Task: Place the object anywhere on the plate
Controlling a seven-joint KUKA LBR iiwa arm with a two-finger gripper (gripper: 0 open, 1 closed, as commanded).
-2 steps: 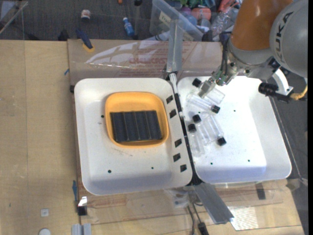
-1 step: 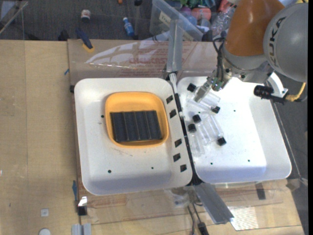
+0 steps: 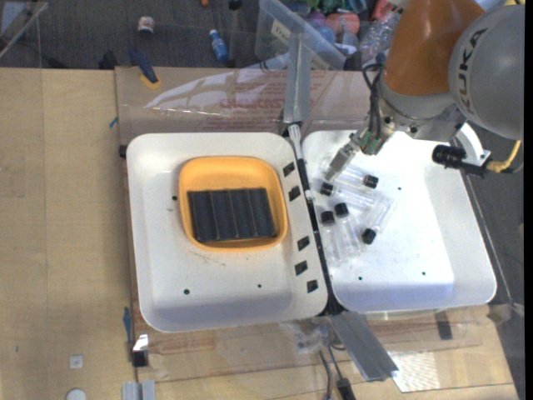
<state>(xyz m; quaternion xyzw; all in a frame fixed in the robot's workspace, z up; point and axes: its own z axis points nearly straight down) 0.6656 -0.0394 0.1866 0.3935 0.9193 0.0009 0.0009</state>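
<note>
On the bench, right of the plate [image 3: 233, 202], light, slippery clear vials [image 3: 354, 215] lay; you'd pinch one mid-barrel (gripper [image 3: 337, 163] state unclear).

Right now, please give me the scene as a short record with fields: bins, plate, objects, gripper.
left bin: holds the orange plate
plate contents: a dark ribbed block lying flat on it
right bin: holds several clear vials with black caps, lying loose near its left side
gripper: over the right bin, at the top of the vial group
grasp: cannot tell
task state: no vial on the plate yet
</note>
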